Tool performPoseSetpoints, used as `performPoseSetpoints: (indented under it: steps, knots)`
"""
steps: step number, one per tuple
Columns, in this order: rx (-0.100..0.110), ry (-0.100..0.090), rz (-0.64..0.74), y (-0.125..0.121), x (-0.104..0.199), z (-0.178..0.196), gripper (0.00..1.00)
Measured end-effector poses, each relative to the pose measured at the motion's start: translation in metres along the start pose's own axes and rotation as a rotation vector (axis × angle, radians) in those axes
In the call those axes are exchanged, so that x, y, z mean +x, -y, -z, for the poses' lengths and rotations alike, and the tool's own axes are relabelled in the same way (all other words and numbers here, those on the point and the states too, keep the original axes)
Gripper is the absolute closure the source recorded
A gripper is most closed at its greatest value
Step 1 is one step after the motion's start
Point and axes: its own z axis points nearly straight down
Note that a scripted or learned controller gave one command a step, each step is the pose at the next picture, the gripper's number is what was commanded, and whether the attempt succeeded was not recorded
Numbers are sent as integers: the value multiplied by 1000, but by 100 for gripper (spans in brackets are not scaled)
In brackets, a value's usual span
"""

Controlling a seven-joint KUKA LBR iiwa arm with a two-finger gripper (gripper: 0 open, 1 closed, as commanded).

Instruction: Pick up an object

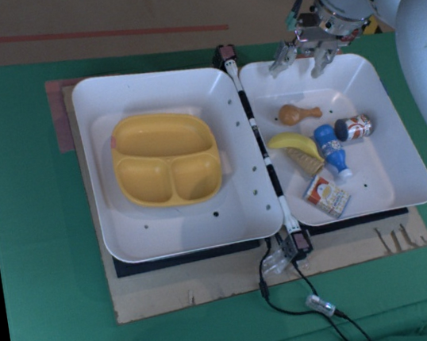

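The claw [300,62] hangs over the far edge of the right bin [406,167], fingers spread with nothing between them. Below it in that bin lie a chicken leg [298,114], banana [293,143], blue bottle [331,149], small can [353,128], and what looks like a snack box [327,195]. A yellow divided plate [166,158] sits in the left bin [119,237].

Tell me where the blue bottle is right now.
The blue bottle lies in the right bin, near its middle, between the banana and the small can.
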Motion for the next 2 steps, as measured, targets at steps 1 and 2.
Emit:
performPoseSetpoints:
  steps: [1, 2]
  knots:
    - [12, 1, 2, 1, 2, -30, 0]
    - [14, 1, 2, 1, 2, -32, 0]
